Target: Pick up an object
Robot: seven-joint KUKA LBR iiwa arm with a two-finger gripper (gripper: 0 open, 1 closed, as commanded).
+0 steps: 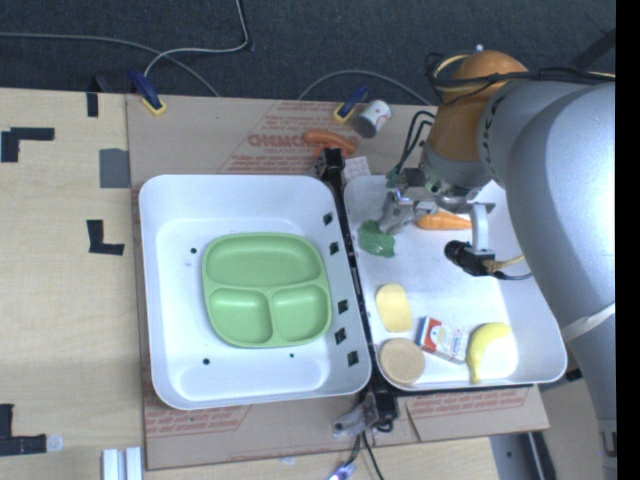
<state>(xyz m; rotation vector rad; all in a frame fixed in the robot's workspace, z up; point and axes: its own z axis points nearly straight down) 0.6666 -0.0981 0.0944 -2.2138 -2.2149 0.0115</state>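
Observation:
My gripper (393, 214) hangs low over the top left part of the right bin (430, 280), reaching down from the grey arm with its orange band (462, 118). A small green object (378, 239) lies on the bin floor just below and left of the gripper tip, touching it or nearly so. An orange carrot (444, 222) lies just right of the gripper. Lower in the same bin are a pale yellow block (393, 307), a round tan disc (402, 361), a small red and white box (440, 338) and a yellow fruit (489, 349).
The left bin (165, 218) holds a green divided plate (267, 288). Between the bins runs a black divider (345, 268). Behind the bins on the cardboard lie an orange item (330, 140) and a small grey cylinder (372, 118). The arm's bulk covers the right side.

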